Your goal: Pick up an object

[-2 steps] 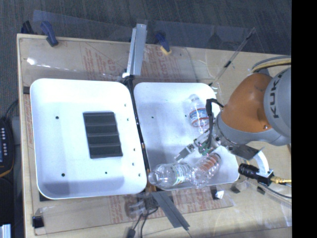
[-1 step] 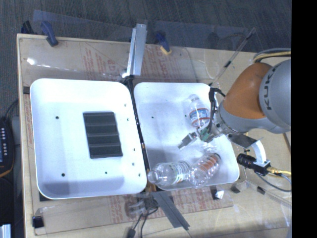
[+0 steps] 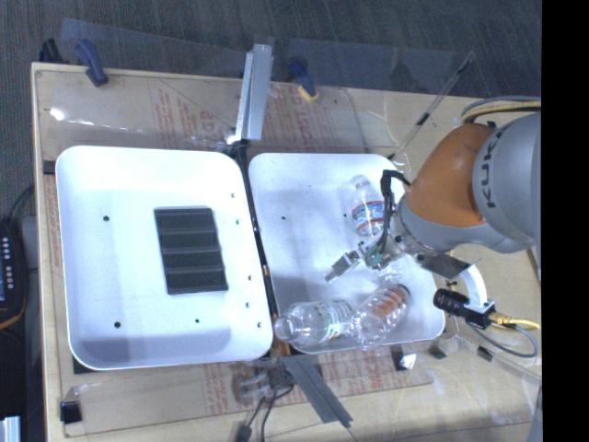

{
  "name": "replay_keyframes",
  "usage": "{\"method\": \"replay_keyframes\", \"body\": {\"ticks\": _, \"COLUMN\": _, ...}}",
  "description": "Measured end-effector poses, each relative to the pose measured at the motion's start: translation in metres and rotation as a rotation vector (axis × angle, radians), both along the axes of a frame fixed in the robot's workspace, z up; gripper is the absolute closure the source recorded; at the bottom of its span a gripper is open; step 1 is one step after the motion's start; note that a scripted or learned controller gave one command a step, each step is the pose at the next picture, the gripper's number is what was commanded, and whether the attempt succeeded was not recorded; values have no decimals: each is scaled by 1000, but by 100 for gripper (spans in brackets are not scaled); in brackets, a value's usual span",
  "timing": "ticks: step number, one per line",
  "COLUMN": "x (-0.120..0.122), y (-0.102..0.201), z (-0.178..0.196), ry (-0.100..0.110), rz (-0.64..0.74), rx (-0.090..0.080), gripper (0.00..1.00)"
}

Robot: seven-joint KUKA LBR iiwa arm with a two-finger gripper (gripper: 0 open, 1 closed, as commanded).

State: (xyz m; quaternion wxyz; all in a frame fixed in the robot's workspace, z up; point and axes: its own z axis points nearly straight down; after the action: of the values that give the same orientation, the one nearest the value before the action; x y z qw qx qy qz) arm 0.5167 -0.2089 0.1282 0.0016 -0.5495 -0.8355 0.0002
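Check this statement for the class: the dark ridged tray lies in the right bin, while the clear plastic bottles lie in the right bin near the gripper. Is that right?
Not quite. The camera view shows the dark ridged tray in the left bin, not the right one. The rest holds: the clear plastic bottles lie in the right bin, near the gripper.

We cannot tell how the jaws stand: the gripper (image 3: pixel 361 260) is small and blurred where it hangs over the right bin (image 3: pixel 294 238). The clear bottle (image 3: pixel 368 212) just behind the jaws is partly covered by the wrist, and its label is too small to read. Below the jaws, two more clear bottles (image 3: pixel 345 319) lie against the bin's near wall, their outlines melting together. The arm (image 3: pixel 488 191) is cut off at the right.
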Motion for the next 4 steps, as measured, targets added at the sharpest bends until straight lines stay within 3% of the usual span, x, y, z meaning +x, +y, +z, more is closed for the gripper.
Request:
{"method": "replay_keyframes", "body": {"ticks": 1, "x": 11, "y": -2, "z": 25, "ry": -2, "rz": 7, "rx": -1, "gripper": 0}}
{"method": "replay_keyframes", "body": {"ticks": 2, "x": -17, "y": 0, "z": 11, "ry": 0, "rz": 61, "rx": 0, "gripper": 0}}
{"method": "replay_keyframes", "body": {"ticks": 3, "x": 15, "y": 74, "z": -37, "ry": 0, "rz": 74, "rx": 0, "gripper": 0}}
{"method": "replay_keyframes", "body": {"ticks": 4, "x": -40, "y": 54, "z": -29, "ry": -2, "rz": 38, "rx": -1, "gripper": 0}}
